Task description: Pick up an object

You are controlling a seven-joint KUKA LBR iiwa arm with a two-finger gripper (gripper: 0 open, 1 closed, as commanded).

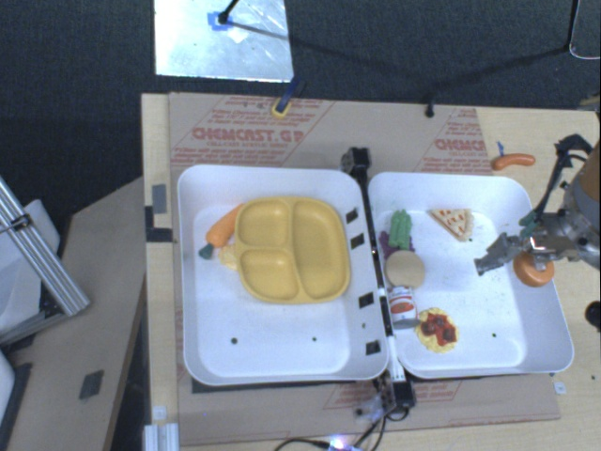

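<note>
Red-topped yellow round (437, 330); gripper (498, 255) above.

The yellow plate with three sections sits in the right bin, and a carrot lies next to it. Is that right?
Not quite. The camera view shows the yellow plate in the left bin, not the right one. The rest is right: it has three sections, and the carrot lies next to it, against its left edge.
</note>
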